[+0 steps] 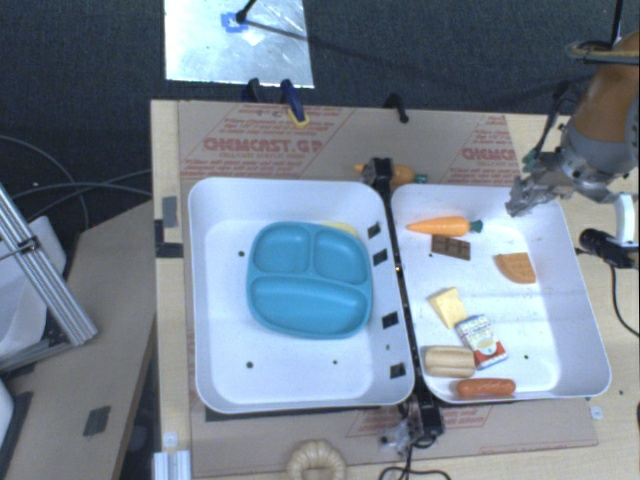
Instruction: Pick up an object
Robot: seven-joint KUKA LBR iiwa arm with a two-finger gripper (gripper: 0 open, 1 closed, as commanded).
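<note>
The tool (522, 200), grip state unclear, hangs just right of the carrot (440, 226).

Bright, even overhead light washes out both white bins (230, 388); shadows are soft and faint. A foil sheet (238, 28) shows dull glare. The whole picture is slightly soft and grainy.

Two white bins sit side by side. The left bin (215, 368) holds one blue divided plate (308, 278). The right bin (570, 318), beside that plate, holds seven food items: one carrot (440, 226), one chocolate bar (450, 249), one toast slice (515, 267), one cheese wedge (448, 307), one small packet (481, 340), one bread roll (449, 361), one sausage (486, 388).
</note>
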